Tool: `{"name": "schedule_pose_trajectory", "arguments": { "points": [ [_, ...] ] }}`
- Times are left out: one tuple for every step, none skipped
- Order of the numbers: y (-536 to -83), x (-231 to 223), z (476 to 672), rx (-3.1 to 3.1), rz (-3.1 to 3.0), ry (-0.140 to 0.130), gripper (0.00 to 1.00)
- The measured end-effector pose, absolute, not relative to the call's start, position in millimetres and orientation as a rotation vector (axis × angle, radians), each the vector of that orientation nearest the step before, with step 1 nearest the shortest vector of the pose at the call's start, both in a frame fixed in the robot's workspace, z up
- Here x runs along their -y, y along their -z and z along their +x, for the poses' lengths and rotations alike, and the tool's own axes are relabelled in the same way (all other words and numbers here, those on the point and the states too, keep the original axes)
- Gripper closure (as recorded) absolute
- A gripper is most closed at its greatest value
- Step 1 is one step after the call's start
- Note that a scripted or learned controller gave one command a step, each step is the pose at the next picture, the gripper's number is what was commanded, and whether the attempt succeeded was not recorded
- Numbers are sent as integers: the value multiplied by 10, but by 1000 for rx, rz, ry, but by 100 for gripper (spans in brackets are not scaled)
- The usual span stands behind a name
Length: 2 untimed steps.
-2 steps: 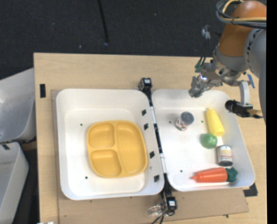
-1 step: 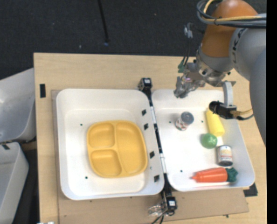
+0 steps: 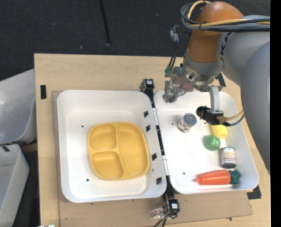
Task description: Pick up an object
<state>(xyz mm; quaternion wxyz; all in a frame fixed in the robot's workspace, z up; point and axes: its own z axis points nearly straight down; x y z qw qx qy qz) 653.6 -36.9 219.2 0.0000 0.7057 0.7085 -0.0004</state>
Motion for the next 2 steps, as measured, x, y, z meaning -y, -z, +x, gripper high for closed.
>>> {"name": "schedule_pose_trajectory", "arguments": {
  "points": [
    [-2278, -91, 6437, -2228, 2217, -1, 100],
    [-2283, -604, 6344, -2227, 2217, 1, 100]
  ]
}}
